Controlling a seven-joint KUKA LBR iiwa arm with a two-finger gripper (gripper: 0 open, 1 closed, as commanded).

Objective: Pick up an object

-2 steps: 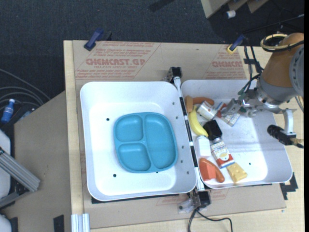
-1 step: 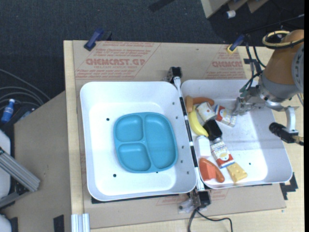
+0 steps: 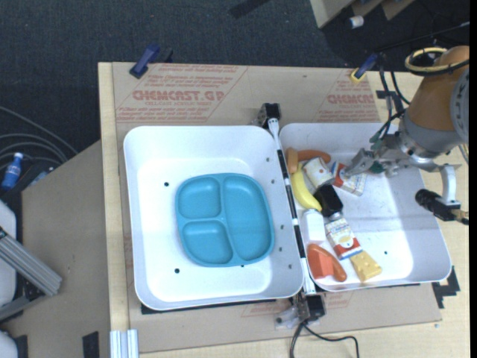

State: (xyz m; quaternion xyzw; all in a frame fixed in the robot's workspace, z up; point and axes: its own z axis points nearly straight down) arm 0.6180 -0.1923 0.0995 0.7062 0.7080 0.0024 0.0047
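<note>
My gripper (image 3: 367,162) reaches in from the right over the upper middle of the right bin (image 3: 417,237). It hangs just above and right of a small red and white packet (image 3: 349,183); whether it touches the packet is unclear. Along the bin's left side lie a banana (image 3: 302,191), a white can (image 3: 317,173), an orange item (image 3: 307,156), a black-capped bottle (image 3: 333,209) and a red and white carton (image 3: 341,237). At the bin's front sit an orange-red piece (image 3: 326,262) and a yellow cheese wedge (image 3: 365,265).
The left bin (image 3: 149,200) holds a blue divided plate (image 3: 223,219). A clamp strip (image 3: 287,192) joins the two bins. The grey arm with its orange band (image 3: 436,95) crosses the right bin's far right corner, and cables run beside it.
</note>
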